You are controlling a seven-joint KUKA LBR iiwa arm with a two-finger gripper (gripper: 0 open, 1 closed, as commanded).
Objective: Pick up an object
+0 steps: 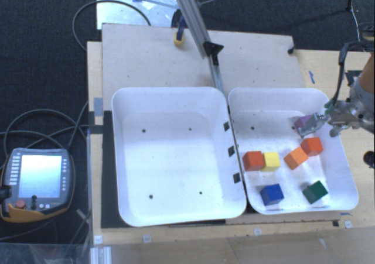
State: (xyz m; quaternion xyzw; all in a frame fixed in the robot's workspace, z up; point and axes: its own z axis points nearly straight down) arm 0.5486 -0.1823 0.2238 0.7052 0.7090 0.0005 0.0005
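Where tool (316, 121) hangs, purple block (304, 122) tilted

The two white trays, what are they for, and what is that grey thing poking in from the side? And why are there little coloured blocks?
You are looking down from a camera fixed above a workbench. The grey thing on the right is a robot arm, and at its end is a gripper, a hand with two fingers. Its job is to pick up one object.

The right tray holds the toys: a red-orange block touching a yellow block, two orange blocks, a blue block and a green block. A small purple block sits right at the gripper's tip. I cannot tell whether the gripper is holding it or only next to it.

The left tray is beside it. The box with a screen on the far left is the robot's controller.
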